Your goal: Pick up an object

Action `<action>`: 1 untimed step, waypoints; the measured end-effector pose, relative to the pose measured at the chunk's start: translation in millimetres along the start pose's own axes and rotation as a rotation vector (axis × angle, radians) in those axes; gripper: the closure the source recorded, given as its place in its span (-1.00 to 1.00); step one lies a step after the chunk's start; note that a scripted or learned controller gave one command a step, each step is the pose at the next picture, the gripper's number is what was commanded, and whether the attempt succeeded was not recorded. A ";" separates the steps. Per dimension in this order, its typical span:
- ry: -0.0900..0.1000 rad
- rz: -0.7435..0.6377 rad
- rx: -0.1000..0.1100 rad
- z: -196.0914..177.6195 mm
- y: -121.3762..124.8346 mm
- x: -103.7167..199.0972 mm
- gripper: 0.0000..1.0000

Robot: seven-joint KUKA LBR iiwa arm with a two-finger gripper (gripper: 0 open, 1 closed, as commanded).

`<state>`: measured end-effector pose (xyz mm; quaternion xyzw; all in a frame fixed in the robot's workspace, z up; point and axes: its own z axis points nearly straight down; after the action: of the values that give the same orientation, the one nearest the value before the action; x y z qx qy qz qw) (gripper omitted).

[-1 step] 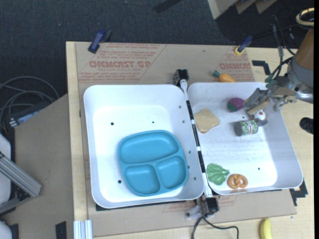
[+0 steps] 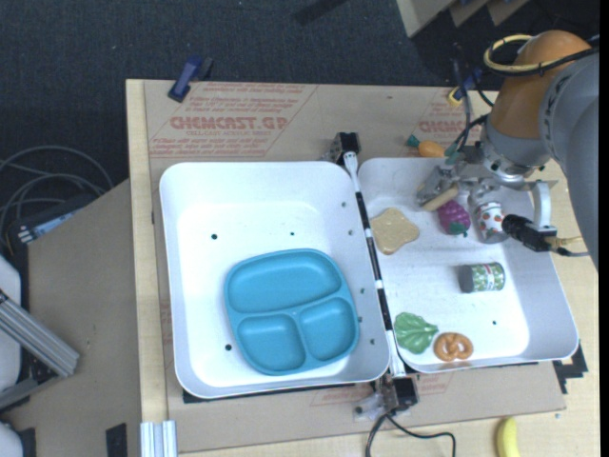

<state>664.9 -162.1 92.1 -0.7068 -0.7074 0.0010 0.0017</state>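
At the front of the right bin lie a green leaf-shaped piece and, just beside it, an orange pretzel. Both are well apart from me. Farther in sits a small green can on its side, its long axis running across the bin. Against the divider between the bins lies a tan slice of toast, flat.

The left bin carries only a blue divided tray, which I am nowhere near.

Now the far end, where I am. My jaws hang over the back of the right bin, and right under them, a touch toward the front, is a purple fruit, grape-like and roundish, with no long axis to line up on. A small white, red-spotted thing lies just beside it on the arm's side, close enough to crowd a grasp. I judge the purple fruit the likeliest pick: it lies almost straight below me, so the move is mostly a descent with a slight draw toward the front.

As for my jaws, the metal parts and cabling blur together here, so I cannot tell their spread, and I see nothing clearly caught in them.

Past me, on the counter, a small orange and green bit rests beyond the bin's rim.
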 end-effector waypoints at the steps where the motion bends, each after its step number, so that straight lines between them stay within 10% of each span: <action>1: -0.001 0.001 -0.002 7.3 -18.0 -20.6 -1.00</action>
<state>646.9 -182.7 84.9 -0.7073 -0.7069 0.0005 0.0006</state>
